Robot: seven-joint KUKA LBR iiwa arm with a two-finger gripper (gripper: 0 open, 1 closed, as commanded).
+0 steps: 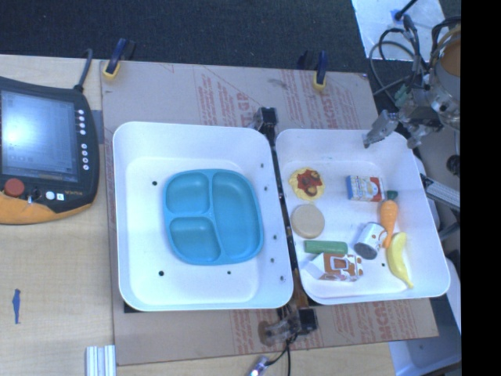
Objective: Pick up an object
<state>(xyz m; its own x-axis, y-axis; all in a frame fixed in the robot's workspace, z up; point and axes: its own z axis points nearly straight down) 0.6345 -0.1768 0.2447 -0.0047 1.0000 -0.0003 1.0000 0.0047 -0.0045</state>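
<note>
The right bin (423, 210) holds several toy foods: a small pizza (307, 182), a tan round cookie (308, 221), a green bar (326, 247), an orange-and-white carton (342, 267), a silver can (368, 241), a carrot (388, 216), a banana (400, 258) and a small blue-and-white box (365, 187). My gripper (396, 135) hangs over the bin's far right corner, above and behind the box. Its fingers are spread open with nothing between them.
The left bin (133, 210) bears a blue divided plate (213, 215). A teach pendant (43, 151) lies on the bench at far left. Clamps (320, 67) hold the cardboard's back edge. Cables (399, 45) hang near the arm at top right.
</note>
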